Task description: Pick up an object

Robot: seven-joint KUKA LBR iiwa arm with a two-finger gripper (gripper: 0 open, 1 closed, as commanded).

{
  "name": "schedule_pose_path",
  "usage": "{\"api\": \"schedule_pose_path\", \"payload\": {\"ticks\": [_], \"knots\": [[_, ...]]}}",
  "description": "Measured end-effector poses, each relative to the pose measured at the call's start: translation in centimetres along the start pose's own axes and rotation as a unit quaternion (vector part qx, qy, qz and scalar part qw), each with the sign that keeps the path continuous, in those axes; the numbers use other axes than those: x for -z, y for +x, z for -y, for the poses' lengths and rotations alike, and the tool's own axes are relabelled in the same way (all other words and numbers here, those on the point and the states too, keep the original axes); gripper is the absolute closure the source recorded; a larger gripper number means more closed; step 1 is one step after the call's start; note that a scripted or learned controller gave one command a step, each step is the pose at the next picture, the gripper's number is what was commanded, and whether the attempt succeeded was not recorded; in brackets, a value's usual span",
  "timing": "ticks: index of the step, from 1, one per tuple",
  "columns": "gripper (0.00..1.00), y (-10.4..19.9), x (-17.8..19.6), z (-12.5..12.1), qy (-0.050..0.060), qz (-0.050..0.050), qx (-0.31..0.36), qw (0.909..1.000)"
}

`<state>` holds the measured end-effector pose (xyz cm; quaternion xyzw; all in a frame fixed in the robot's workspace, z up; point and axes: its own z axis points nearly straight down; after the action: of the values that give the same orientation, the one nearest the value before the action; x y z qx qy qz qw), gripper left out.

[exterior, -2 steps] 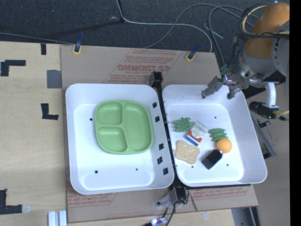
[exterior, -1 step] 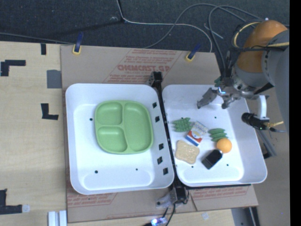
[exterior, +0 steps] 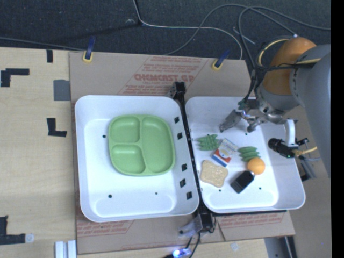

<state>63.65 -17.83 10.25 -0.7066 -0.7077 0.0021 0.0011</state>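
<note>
Objects are lying clustered in the right bin [exterior: 285,198]: green leafy piece [exterior: 207,142], toast slice [exterior: 213,173], small clear packet [exterior: 228,145], red-blue item [exterior: 221,157], green pods [exterior: 248,152], orange [exterior: 257,166], black block [exterior: 242,181]. Gripper [exterior: 240,121] is hovering just above and behind them w/ fingers spread, gripping nothing. Approach step, I'd judge; next it needs lowering onto one target, e.g. the leafy piece. Left bin [exterior: 91,144] is holding a green divided plate [exterior: 142,145].

A single fixed camera looks down at a slant from above the bench [exterior: 32,160], taking in both white bins [exterior: 88,160] side by side.
</note>
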Motion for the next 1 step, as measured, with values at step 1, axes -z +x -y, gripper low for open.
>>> {"api": "schedule_pose_path", "payload": {"ticks": [1], "knots": [[0.0, 0.05, -1.78, -0.04, -0.002, 0.001, 0.0, 1.0]]}}
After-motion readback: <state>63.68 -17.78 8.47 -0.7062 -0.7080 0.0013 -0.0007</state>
